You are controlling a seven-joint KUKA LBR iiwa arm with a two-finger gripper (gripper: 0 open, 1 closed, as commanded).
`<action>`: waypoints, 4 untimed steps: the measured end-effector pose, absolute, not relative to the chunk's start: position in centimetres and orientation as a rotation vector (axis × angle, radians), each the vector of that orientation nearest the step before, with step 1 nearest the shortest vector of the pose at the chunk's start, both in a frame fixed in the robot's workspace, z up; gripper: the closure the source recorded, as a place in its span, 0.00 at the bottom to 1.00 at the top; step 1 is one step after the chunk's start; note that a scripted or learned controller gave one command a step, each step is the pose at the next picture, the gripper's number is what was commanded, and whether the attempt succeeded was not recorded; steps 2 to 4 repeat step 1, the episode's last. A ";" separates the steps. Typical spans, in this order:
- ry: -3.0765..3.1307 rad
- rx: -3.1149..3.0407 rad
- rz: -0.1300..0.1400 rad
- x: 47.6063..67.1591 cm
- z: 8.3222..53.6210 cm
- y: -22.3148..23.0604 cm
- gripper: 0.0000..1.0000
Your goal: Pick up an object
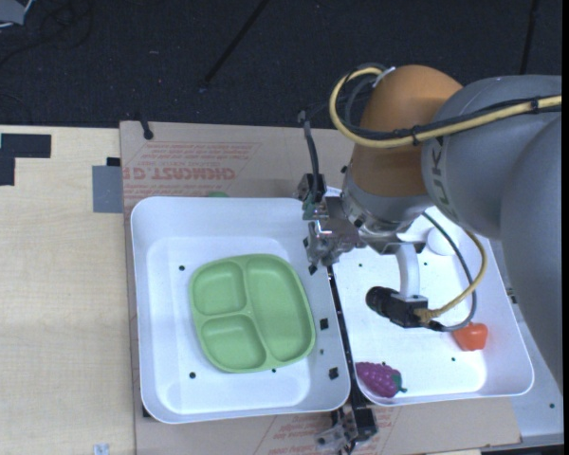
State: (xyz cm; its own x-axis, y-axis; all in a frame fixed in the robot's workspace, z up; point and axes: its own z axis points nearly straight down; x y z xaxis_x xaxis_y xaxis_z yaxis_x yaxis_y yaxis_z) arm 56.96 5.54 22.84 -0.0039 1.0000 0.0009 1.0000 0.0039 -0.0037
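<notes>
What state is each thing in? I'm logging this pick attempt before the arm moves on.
Green divided plate: flat, upright, in left bin.
Purple grapes: lying at right bin's front-left corner.
Orange object: resting in right bin.
Gripper: over the bins' divider, grip unclear.

Even, fairly bright overhead light; the two shallow white bins glare slightly. Beyond the worktop's far edge lies darkness. Slightly soft focus, soft shadows beneath the grey arm.
</notes>
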 end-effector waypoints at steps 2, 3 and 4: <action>-2.224 -2.215 0.002 57.3 23.7 10.9 1.00; -2.224 -2.215 0.002 57.3 23.7 10.9 1.00; -2.224 -2.215 0.002 57.3 23.7 10.9 1.00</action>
